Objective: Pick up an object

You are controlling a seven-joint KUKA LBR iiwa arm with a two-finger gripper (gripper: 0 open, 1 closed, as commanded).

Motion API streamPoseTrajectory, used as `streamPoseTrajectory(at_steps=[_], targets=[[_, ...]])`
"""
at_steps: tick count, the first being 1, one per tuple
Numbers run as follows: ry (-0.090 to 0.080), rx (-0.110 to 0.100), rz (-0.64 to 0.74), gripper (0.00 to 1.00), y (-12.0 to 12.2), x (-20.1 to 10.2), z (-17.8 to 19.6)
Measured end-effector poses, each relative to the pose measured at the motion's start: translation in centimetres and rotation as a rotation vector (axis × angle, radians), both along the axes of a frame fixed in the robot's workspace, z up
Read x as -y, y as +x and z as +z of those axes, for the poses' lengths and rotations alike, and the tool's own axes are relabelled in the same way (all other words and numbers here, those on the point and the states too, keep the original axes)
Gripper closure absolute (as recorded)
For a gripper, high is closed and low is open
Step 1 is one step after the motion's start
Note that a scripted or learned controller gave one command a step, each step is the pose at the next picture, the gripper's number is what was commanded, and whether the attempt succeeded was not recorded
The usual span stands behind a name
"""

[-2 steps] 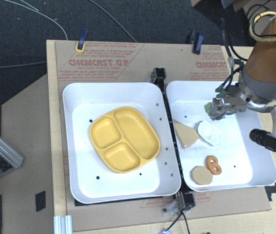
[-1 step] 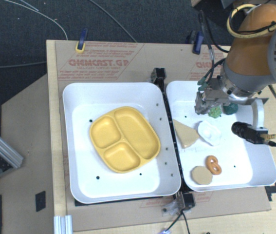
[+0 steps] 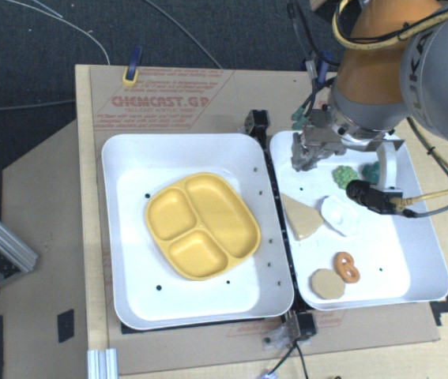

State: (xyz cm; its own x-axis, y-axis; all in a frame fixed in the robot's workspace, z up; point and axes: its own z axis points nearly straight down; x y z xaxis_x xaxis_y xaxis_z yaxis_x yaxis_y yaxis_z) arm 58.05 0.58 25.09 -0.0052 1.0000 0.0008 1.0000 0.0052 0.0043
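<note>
While gripper (image 3: 309,153) hovered over right bin's (image 3: 425,279) far-left corner, jaw state could not be told. Nearest item: green toy (image 3: 344,176), just beside. Judged light, small, likely firm plastic; best pinched across narrow middle. Pretzel (image 3: 346,266) lay nearer front.

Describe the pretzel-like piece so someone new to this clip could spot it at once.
Look in the right white bin, toward its near edge. The orange pretzel lies there, just above a round tan disc. It is the bin's only orange, looped piece with holes; its neighbours are flat tan, white or green.
</note>
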Motion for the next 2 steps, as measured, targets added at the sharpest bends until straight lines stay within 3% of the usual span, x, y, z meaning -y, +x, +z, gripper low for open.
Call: streamPoseTrajectory(at_steps=[1, 2], targets=[[0.0, -0.001, 0.0, 1.0, 1.6, -4.3, -0.6], [0.0, 0.0, 0.0, 1.0, 5.2, -8.5, -0.8]])
